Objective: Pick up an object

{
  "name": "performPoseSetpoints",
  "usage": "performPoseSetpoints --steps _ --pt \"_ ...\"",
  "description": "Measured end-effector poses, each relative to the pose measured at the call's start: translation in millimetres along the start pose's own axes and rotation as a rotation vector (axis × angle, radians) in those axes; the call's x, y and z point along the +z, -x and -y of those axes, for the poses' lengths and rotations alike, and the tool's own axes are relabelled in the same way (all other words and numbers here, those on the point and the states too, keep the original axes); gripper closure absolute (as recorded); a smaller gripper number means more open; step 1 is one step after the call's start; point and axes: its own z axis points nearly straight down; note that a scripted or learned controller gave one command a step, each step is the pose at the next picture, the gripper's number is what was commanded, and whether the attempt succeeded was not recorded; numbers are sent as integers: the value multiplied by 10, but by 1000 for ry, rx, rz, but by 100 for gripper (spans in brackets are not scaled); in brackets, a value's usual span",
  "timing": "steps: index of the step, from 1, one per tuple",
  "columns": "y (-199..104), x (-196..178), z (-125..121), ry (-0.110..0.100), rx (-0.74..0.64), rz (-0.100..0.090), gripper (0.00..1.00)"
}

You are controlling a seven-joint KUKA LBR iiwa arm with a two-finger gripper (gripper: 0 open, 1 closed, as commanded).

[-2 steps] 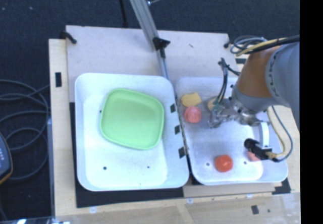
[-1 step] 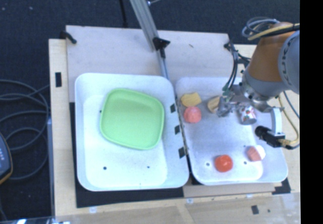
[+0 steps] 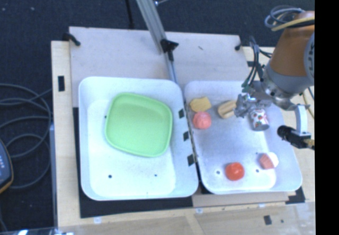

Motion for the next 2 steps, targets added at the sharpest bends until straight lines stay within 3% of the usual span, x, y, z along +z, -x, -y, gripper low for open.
performPoseSetpoints --steps 1,2 --pt "5 -277 -7 -2 0 0 100" --pt "-398 -284 144 -4 -2 0 100"
